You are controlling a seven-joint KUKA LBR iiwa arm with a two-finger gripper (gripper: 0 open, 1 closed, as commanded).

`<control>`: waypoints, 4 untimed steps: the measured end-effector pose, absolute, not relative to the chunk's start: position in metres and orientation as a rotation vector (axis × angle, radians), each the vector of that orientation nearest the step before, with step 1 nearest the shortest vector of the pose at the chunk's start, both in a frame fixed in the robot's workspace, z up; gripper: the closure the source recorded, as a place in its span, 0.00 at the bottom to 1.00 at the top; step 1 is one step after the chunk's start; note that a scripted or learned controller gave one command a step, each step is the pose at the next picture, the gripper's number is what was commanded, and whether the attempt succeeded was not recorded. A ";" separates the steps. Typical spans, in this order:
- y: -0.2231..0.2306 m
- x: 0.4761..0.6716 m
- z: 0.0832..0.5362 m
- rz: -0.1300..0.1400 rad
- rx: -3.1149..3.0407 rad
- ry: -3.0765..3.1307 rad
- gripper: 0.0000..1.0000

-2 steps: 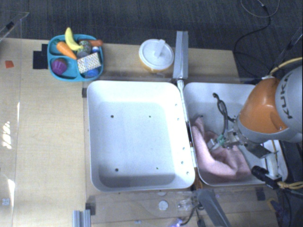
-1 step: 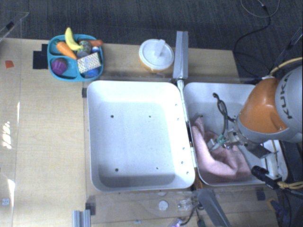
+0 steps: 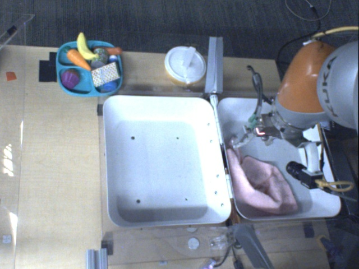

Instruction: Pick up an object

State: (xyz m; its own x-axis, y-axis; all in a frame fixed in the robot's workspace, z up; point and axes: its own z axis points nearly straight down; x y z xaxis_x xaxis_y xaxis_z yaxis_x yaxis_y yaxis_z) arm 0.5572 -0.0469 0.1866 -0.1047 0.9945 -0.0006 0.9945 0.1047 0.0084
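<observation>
A crumpled pink cloth [image 3: 262, 187] lies in the right white bin [image 3: 238, 112], spread along its left wall and front. My gripper [image 3: 240, 142] hangs over the bin's left half, just above the cloth's upper left end. I see nothing held in it. The grey arm with its orange band [image 3: 303, 83] reaches in from the right and hides the bin's back right corner.
The left white bin [image 3: 162, 108] sits beside the right one, its rim touching. Behind the bins stand a blue tray of toy food [image 3: 90, 66], a white lidded tub [image 3: 185, 65] and a metal post [image 3: 213, 66].
</observation>
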 end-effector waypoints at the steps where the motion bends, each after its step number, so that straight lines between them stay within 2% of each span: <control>1: -0.076 0.605 0.235 0.007 2.227 2.206 0.00; 2: -0.135 0.565 0.166 0.004 2.020 2.400 0.00; 3: -0.163 0.500 0.091 0.012 1.847 2.523 0.00; 4: -0.162 0.504 0.104 0.021 1.840 2.517 1.00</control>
